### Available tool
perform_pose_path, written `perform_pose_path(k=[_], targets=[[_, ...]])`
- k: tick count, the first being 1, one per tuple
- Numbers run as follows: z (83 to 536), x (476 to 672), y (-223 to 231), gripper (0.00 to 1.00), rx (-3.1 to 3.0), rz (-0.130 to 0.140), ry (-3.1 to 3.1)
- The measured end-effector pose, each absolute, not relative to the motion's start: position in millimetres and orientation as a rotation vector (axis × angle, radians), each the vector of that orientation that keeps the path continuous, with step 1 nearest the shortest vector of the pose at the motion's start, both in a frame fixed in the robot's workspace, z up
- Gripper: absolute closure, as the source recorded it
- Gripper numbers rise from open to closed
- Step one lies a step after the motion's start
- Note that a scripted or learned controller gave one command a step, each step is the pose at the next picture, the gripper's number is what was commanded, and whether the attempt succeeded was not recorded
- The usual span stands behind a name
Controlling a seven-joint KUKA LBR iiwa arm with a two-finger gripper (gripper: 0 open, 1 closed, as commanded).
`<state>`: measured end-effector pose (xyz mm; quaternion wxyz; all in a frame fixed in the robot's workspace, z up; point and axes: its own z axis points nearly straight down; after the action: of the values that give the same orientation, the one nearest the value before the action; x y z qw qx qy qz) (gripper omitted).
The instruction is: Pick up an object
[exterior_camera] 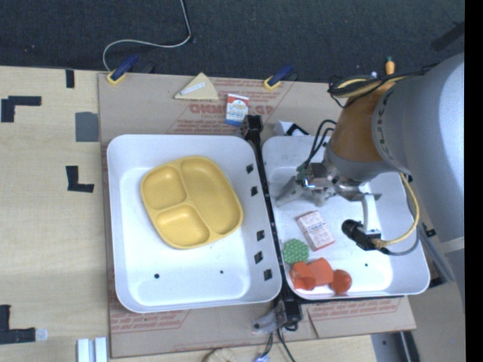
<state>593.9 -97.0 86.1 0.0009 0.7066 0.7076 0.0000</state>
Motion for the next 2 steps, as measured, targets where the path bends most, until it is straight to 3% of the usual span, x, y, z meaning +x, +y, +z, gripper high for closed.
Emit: perform_pose_path(k=[1, 2], targets=[[86, 544.3, -103, 0.00, 2.218, 0.004, 2.219], [87, 521.8, -133, 0.00, 2.216, 0.005, 2.219]])
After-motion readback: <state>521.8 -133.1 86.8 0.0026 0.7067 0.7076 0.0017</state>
